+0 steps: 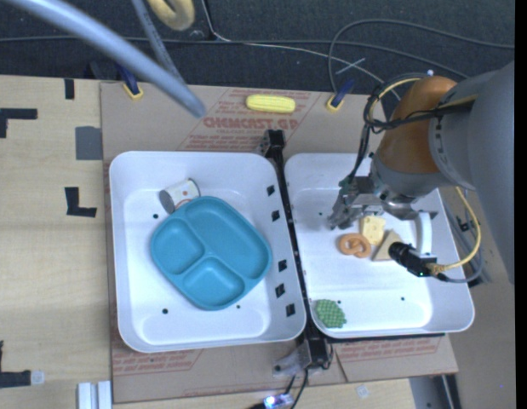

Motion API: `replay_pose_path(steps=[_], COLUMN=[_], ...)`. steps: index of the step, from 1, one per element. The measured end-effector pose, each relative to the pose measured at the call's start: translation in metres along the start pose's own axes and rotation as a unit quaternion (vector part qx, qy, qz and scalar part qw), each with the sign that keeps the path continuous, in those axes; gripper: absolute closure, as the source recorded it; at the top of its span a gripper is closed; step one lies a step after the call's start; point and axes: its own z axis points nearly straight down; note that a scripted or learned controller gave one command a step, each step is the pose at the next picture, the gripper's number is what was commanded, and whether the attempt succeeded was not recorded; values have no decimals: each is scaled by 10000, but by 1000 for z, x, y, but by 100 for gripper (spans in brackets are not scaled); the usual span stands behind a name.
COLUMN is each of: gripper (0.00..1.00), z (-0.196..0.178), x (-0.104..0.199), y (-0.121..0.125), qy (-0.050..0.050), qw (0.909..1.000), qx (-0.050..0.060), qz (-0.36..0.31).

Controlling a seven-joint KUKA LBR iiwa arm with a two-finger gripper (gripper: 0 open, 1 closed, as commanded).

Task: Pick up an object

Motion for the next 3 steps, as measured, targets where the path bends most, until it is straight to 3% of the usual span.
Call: replay_pose_path(steps=[2,3], gripper=[100,100], z=[-108,-115], x=[1,45], y=[4,-12], qy=[-6,6], qw=[10000,10000], qx=[-37,-10], qz=[8,-11])
